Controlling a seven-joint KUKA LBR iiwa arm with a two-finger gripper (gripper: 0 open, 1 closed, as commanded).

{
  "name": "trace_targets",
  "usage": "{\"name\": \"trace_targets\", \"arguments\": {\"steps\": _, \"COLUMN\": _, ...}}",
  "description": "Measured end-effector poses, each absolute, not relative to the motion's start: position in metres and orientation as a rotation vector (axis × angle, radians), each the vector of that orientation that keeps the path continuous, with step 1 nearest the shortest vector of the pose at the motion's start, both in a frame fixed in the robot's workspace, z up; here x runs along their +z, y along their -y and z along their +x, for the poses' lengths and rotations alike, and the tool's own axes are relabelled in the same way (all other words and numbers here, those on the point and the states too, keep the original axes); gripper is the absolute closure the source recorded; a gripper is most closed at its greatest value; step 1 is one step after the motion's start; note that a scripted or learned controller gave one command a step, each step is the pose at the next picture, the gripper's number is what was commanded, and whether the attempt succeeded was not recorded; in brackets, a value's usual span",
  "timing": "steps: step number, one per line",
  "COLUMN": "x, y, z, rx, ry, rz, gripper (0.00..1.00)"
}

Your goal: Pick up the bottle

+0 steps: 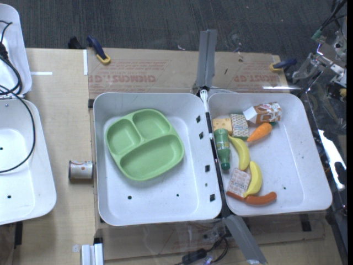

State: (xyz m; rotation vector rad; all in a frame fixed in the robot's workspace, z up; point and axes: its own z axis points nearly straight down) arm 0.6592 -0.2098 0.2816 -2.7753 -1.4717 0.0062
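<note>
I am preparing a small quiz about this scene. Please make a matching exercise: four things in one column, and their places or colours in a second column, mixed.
Things:
1. bottle
2. divided plate
3. carrot
4. sausage

Descriptions:
A. orange, beside the small carton
B. green, lying along the right bin's left wall
C. light green, in the left bin
D. red-orange, at the right bin's near edge

Pairs: 1-B, 2-C, 3-A, 4-D

place: robotics lab test bench | evidence: two white bins [165,214] side by side on cardboard-covered bench [154,70] | blue clamps [98,49] at far edge | loose cables [16,81] left | toy food [248,164] in right bin
</note>
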Motion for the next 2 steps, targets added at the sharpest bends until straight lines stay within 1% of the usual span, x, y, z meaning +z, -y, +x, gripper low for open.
{"name": "trace_targets", "arguments": {"steps": 1, "x": 0.281, "y": 0.21, "z": 0.659, "rx": 0.008, "ry": 1.471, "rz": -2.775, "gripper": 0.0}}
{"name": "trace_targets", "arguments": {"steps": 2, "x": 0.09, "y": 0.191, "z": 0.577, "rx": 0.007, "ry": 1.127, "rz": -2.929, "gripper": 0.0}}
